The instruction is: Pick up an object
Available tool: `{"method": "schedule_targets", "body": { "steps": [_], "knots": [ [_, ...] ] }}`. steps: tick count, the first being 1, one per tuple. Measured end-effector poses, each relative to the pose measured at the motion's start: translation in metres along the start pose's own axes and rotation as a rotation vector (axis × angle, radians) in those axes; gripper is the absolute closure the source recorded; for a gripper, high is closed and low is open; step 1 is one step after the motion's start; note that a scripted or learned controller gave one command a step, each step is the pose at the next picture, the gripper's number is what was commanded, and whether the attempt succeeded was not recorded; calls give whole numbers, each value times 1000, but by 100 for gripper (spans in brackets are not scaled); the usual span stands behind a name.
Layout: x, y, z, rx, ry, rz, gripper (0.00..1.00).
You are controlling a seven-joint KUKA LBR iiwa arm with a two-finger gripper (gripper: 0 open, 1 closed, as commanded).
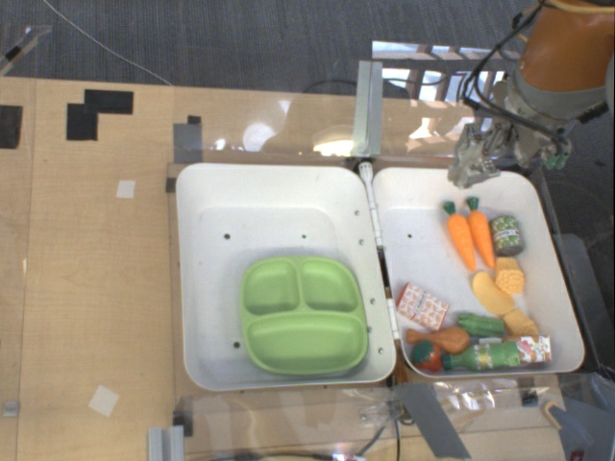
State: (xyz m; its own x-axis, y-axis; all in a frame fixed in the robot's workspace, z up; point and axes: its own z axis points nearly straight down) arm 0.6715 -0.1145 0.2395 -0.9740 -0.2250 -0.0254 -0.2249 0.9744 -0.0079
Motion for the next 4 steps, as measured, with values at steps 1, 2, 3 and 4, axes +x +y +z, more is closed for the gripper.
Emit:
{"method": "schedule_targets", "body": {
  "steps": [1,2,3,4],
  "knots": [
    [-7,26,-51,-4,10,100,100],
    [-10,27,-64,-2,-1,97,100],
    [5,2,-44,-6,14,-144,100],
    [5,3,-45,-6,13,-145,0]
  ]
}}
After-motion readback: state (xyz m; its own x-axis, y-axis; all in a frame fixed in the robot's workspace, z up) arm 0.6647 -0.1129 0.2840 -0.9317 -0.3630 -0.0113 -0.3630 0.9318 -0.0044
